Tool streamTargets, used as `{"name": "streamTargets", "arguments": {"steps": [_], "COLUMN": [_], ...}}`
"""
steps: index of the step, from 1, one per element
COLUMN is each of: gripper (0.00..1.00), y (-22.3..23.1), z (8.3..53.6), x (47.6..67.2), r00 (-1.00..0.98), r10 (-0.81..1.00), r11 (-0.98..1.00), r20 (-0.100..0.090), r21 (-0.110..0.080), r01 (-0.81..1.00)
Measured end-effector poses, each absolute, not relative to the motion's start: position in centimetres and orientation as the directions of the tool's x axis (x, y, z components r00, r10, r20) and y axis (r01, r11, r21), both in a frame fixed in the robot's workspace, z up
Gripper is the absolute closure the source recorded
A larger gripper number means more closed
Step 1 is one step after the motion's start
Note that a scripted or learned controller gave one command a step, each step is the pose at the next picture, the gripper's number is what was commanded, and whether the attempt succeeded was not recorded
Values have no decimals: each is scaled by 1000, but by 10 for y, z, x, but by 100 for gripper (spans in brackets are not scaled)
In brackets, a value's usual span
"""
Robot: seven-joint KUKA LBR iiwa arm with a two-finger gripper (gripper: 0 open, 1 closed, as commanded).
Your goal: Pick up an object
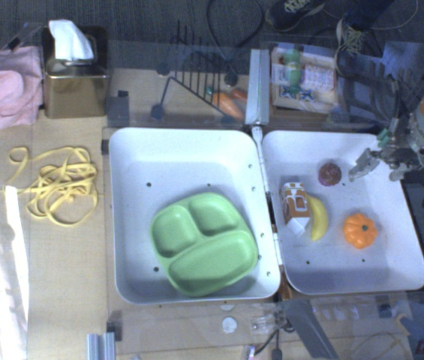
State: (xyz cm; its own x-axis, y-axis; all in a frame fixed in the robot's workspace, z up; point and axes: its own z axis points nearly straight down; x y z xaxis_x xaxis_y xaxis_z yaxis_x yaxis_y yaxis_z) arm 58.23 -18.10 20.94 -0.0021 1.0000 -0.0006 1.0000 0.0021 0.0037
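Observation:
The right bin [392,272] holds several small items: a dark red round piece [330,173], a yellow banana [318,217], an orange and white carton [295,207] lying against the banana, and a small orange pumpkin [360,230]. My gripper [379,169] hovers over the bin's far right part, to the right of the round piece and above the pumpkin. Its two fingers are spread open with nothing between them.
A green divided plate [204,242] lies in the left bin [133,201]. A metal divider [257,96] runs behind the bins. A tissue box [74,70], pink cloth [1,88] and yellow cord [55,184] lie on the bench at left.

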Motion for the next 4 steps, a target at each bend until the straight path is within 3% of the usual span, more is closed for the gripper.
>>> {"name": "streamTargets", "arguments": {"steps": [1, 2, 3, 4], "gripper": [0, 100, 100, 0], "y": [-168, -168, -168, -168], "z": [86, 99, 202, 202], "x": [647, 649, 589, 589], "r00": [-30, -34, 2, 2], "r10": [1000, 999, 1000, 1000], "r11": [30, 34, -2, -2], "r20": [-2, -3, -1, -1], "r21": [7, 11, 5, 4], "r01": [1000, 999, 1000, 1000]}}
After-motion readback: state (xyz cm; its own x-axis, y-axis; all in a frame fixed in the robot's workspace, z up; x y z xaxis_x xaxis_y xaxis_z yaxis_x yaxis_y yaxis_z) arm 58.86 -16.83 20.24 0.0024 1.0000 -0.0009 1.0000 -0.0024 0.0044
